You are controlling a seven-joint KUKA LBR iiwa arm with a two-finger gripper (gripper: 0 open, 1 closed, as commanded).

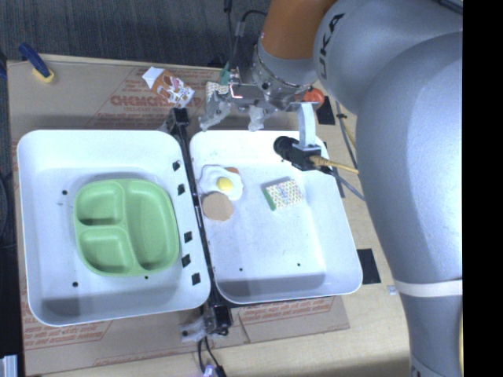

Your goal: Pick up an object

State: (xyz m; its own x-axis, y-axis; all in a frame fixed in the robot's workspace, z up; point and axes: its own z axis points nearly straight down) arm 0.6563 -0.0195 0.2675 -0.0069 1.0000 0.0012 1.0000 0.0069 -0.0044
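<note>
**Tool hangs open over the far rim of the right bin, nothing taken**

At the far left corner of the tabletop lies a small blue-and-yellow plastic piece, well outside the bins. The left shallow white plastic bin holds a pale green three-compartment plastic plate, flat in its middle. A crumpled white-and-orange wrapper lies beyond the bins.

The likely pick targets sit in the right shallow white plastic bin. A white-and-yellow toy fried egg touches a brown round disc near the left wall, and a small speckled pad with a green edge lies apart to their right. That spacing probably makes the pad the easier grasp.

The tool hovers above the far rim, its fingers spread and holding nothing.

Printed brown cardboard covers the tabletop, and dark carpet lies beyond.
</note>
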